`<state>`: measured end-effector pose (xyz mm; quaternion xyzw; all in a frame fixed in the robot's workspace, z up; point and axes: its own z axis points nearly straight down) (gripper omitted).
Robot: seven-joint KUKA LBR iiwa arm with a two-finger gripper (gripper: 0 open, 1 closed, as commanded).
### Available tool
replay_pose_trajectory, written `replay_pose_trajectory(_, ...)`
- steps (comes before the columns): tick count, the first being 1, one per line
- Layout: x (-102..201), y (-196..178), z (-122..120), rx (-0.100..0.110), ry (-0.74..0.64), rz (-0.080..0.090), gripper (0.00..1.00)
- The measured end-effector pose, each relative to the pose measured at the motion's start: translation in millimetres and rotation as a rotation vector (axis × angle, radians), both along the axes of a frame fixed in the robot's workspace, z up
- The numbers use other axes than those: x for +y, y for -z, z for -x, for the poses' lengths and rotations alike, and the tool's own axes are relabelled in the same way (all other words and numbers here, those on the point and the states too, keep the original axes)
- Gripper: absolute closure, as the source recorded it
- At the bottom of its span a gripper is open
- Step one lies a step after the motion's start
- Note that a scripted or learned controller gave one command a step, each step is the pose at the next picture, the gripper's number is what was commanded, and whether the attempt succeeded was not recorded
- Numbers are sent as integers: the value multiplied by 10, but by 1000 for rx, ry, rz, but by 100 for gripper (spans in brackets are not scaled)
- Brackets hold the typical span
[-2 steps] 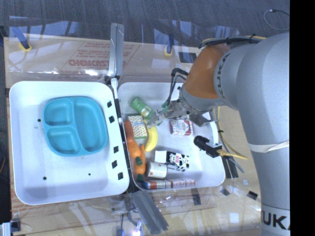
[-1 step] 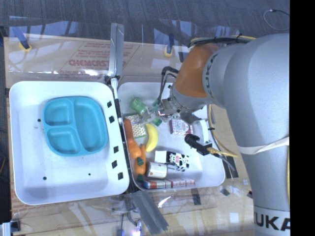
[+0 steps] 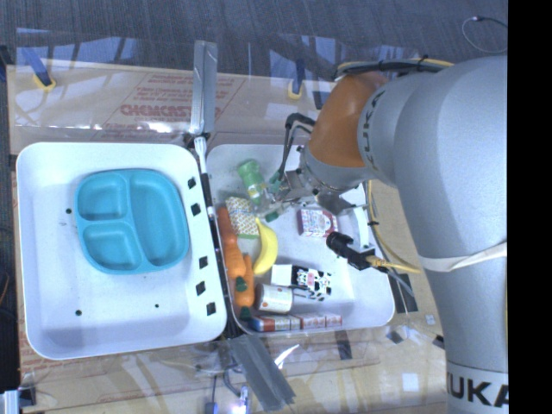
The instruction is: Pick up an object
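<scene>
The gripper (image 3: 286, 188) is low over the upper left part of the right bin (image 3: 379, 313); dark parts and clutter hide its tip, so I cannot tell whether it is open or closed, and nothing can be seen held in it. The grey arm (image 3: 448, 153), with its orange band, covers the bin's upper right corner and right edge.

Room is tight. The objects crowd the left half of the right bin, against the wall shared with the left bin (image 3: 34, 317). Bare floor shows only towards the lower right corner.

The green bottle (image 3: 250, 179) lies just beside the gripper, on its left, near the bin's top edge. Its long axis runs roughly from top edge to bottom edge, slightly tilted. Whether the gripper touches it cannot be told.

Below the gripper, a banana (image 3: 268, 247) curves down the bin's middle. An orange carrot (image 3: 235, 261) lies along the left wall, lengthwise towards the bottom edge. A pink packet (image 3: 315, 222) sits just right of the gripper. A cow-patterned carton (image 3: 311, 281) lies nearer the bottom edge. A long flat box (image 3: 297, 322) rests along the bottom wall.

A blue divided plate (image 3: 131, 220) lies in the left bin, well apart.
</scene>
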<state>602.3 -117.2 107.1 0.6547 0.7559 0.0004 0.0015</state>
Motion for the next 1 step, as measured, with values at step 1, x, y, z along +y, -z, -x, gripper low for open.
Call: replay_pose_trajectory(1, 795, -1087, -546, 4, 73, -2, 100)
